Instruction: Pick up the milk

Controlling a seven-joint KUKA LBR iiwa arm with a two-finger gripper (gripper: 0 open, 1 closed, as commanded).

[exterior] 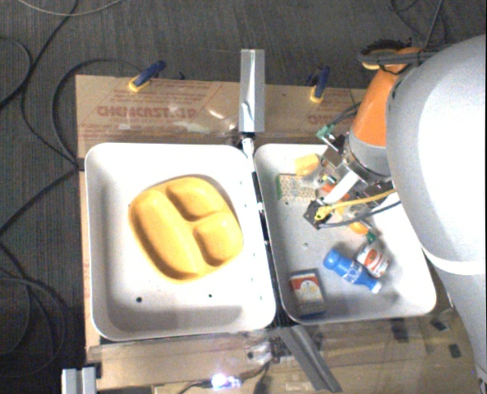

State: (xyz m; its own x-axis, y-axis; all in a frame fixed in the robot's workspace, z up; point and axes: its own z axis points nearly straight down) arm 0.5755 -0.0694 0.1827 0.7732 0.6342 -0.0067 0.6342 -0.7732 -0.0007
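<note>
White plastic makes up both bins, and your work is all in the right bin. The left bin carries a yellow divided tray and has no part in this pick.

Your end effector hangs over the middle of the right bin, where the arm comes in from the right of the view. Cabling and brackets clutter it from this slanted angle, so you cannot tell whether it is spread or pressed together. Nothing is visibly caught in it.

What I take to be the milk is the small carton with the red face, lying near the bin's front wall, though the print is too small to read, so treat that as likely, not certain. It lies toward the bottom of the view from the end effector and slightly to the left, apart from it, with bare bin floor between them.

The carton's long axis seems to run roughly up and down the view, so closing across its short width looks the better approach.

Mind its neighbours. A blue bottle lies just beside the carton on its right, and a red and white can sits against the bottle's far end. Any drift to the right on the descent would probably meet the bottle first.
</note>
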